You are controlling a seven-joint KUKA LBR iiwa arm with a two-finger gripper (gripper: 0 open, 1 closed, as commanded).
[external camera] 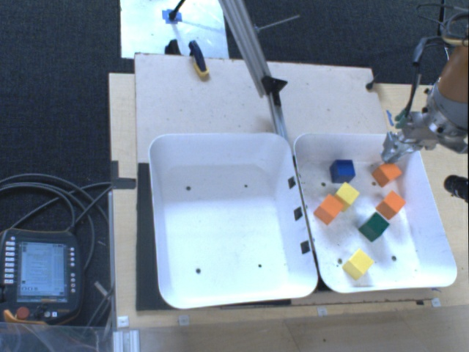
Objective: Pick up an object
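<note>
The right bin holds several small cubes: a blue one, three orange ones, two yellow ones and a green one. My gripper reaches in from the right and hangs just above and behind the orange cube at the bin's back right. Nothing shows between its tips.
The left bin stands beside the right one. A metal pole slants across the back board. A blue and yellow tool lies on the board's back edge. A teach pendant with cables sits at the lower left.
</note>
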